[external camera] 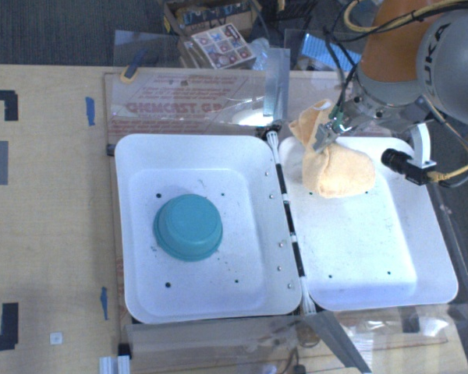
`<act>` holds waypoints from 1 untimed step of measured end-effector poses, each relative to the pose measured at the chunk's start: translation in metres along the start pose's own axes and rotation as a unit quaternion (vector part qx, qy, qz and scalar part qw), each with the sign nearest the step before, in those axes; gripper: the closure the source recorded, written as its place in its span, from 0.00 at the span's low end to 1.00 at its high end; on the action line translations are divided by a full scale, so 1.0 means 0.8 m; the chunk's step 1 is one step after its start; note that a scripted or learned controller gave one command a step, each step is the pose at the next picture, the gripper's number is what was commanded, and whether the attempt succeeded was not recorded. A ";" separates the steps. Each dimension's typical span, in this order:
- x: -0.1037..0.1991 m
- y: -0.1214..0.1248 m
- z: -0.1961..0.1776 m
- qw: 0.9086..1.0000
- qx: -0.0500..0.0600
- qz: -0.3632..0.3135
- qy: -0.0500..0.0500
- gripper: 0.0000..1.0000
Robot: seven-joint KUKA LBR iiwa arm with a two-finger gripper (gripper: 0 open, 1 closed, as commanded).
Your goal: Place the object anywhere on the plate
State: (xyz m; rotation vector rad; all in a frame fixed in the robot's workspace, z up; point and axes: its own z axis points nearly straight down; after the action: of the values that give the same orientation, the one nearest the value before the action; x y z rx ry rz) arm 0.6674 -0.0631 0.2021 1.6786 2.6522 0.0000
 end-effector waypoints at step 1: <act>-0.001 0.001 -0.030 1.000 -0.001 -0.001 -0.001 1.00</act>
State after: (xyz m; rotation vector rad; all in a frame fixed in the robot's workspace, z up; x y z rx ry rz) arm 0.6685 -0.0633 0.2258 1.6759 2.6509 0.0027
